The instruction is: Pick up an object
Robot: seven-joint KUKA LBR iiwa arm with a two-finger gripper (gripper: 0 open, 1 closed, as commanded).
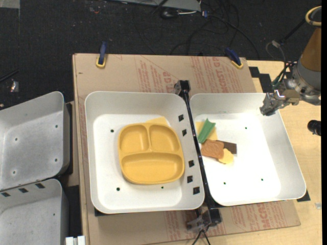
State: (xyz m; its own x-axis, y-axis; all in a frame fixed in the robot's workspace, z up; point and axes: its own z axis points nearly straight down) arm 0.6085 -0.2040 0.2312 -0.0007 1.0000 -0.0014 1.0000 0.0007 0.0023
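A yellow divided plate [151,154] is lying flat in the left bin [99,137], filling its middle. In the right bin [276,177], a small heap is resting at the nine o'clock side against the divider: a green piece [206,130] leaning over a brown piece [213,149] and a pale yellow piece [226,158]. The gripper [269,107] is hovering over that bin's two o'clock corner, well apart from the heap, holding nothing; finger spread cannot be determined.

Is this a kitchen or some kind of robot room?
Probably a robot lab, not a kitchen: a robot arm reaches over two white bins, cables trail across the floor, and clamps hold the board down.
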